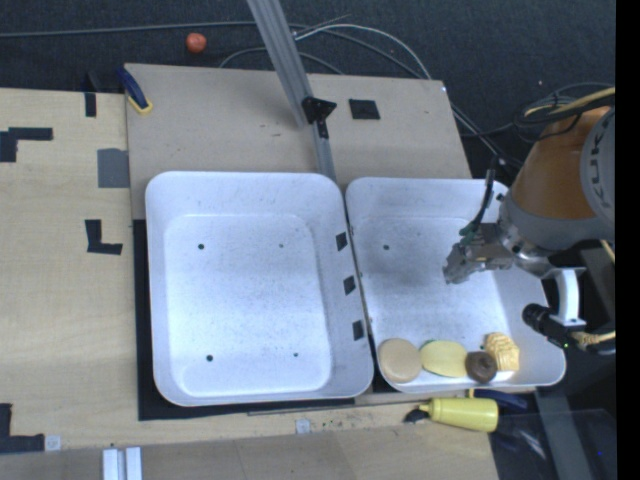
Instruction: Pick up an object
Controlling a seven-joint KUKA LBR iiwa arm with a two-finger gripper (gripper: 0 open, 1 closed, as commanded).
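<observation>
Camera view: two shallow, speckled white plastic bins (250, 193). The grey arm with orange band (560, 183) reaches in from the right, its metal gripper (462, 266) over the right bin; grip state unclear. Along the bin's front wall lie a tan disc (399, 360), pale yellow oval (443, 358), and small corn-like piece (501, 350).

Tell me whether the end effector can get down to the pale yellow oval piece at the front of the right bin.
Probably yes. The end effector hangs over the right bin, nothing between it and the pale yellow oval piece, though neighbours crowd both its sides.
</observation>
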